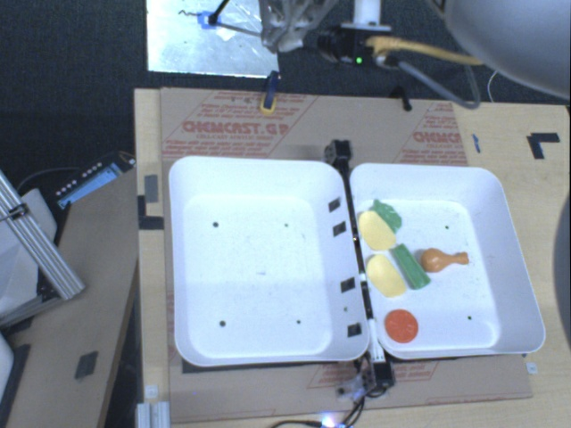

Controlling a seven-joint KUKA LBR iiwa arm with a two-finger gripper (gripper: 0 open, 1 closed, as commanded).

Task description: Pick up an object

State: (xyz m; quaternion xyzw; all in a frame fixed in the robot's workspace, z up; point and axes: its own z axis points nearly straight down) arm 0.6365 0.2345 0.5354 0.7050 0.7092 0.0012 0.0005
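Gripper [287, 27] hovers high beyond the right bin [500, 239], finger state indeterminable. Toys cluster against that bin's left wall: corn pieces [378, 230], tomato [401, 326], drumstick [442, 259]. Risk: fingers strike the wall

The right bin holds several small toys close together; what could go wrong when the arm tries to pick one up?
1. The two yellow pieces and the green stick lie touching or nearly so; the claw may knock a neighbour or catch two.
2. They sit near the bin wall, which could block one side of the grasp.
3. The round red piece may slip away.
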